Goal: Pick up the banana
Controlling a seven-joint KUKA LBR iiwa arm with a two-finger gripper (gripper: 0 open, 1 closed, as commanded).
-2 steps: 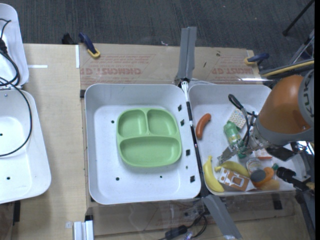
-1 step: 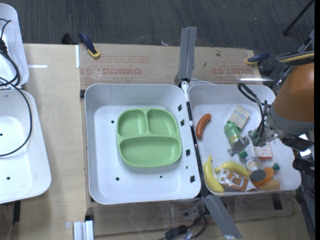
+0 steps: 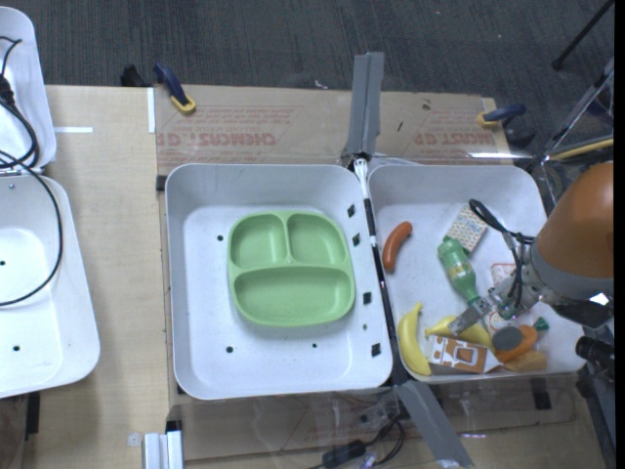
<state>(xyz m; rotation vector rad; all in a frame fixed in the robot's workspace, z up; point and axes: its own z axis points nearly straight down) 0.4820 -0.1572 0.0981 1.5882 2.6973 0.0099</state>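
The banana lies curved along the lower left of the right bin, at the lower right of the frame, close to the divider. It is likely light, firm and smooth-skinned, so a hold across the thick middle of its curve looks safest. Just right of it sits a small carton with orange print too small to read. The gripper hangs low nearby over the clutter; whether its fingers are wide or narrow, I cannot tell. On the desk, mirrored red lettering looks like "CHEMCAST GP".
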